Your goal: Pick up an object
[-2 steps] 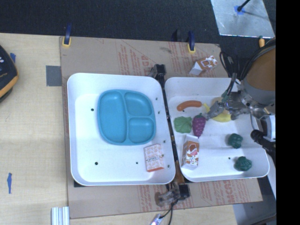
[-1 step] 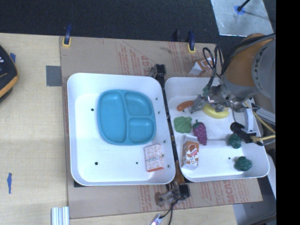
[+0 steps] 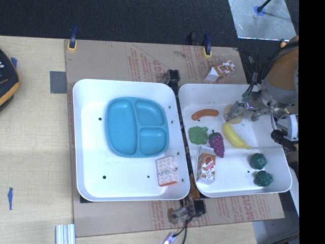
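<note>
1. Two shallow white bins sit side by side on the cardboard-covered bench: the left bin (image 3: 81, 136) and the right bin (image 3: 284, 182).
2. The left bin holds a blue divided plate (image 3: 136, 126) with three compartments, lying flat near the middle, and a small red-and-white carton (image 3: 166, 171) lying near the bin's front right corner, apart from the plate.
3. The right bin holds most of the toy food. An orange-red sausage (image 3: 204, 114) lies near its back left; below it a green leafy piece (image 3: 198, 134) sits just beside a purple bunch of grapes (image 3: 217, 143).
4. A yellow banana (image 3: 235, 136) lies tilted near the bin's middle, right of the grapes.
5. A brown-and-white milk carton (image 3: 206, 167) lies at the front, below the grapes.
6. Two dark green broccoli-like pieces (image 3: 257, 161) (image 3: 263, 178) sit near the front right corner, close together.
7. My gripper (image 3: 236, 112) is low over the back of the right bin, just above the banana's upper end; whether it is open or closed I cannot tell.
8. Another small carton (image 3: 220, 71) lies on the cardboard behind the right bin.
</note>
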Available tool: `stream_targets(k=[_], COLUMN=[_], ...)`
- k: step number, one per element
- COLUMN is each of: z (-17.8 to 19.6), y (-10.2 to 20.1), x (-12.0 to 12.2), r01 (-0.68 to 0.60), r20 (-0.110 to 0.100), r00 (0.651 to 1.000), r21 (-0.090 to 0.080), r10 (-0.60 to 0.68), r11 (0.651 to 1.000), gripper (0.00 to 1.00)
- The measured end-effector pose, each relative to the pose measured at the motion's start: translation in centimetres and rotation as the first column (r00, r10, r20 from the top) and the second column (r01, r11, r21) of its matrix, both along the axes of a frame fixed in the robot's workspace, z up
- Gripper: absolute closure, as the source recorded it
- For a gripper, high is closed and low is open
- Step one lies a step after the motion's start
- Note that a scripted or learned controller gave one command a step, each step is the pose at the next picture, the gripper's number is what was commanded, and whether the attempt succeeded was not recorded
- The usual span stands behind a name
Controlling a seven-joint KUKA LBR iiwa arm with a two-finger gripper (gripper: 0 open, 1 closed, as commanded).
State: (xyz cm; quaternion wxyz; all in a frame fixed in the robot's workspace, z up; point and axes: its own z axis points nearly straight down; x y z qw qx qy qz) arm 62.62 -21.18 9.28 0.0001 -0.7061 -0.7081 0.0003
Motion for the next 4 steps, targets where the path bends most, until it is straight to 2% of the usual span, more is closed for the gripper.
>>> stream_targets(k=[1, 2, 3, 4], z=[0.0, -0.1, 0.9, 10.2], y=[1.7, 3.4, 3.3, 10.2], x=[3.0, -4.6, -4.6, -9.3], r01=[-0.001, -0.001, -0.004, -0.004], r20=[-0.001, -0.004, -0.005, -0.002], r00=[1.0, 1.0, 1.0, 1.0], r21=[0.001, 0.0, -0.001, 0.0], r10=[0.001, 0.001, 0.004, 0.004], r11=[1.0, 1.0, 1.0, 1.0], gripper=[0.0, 0.0, 1.0, 1.0])
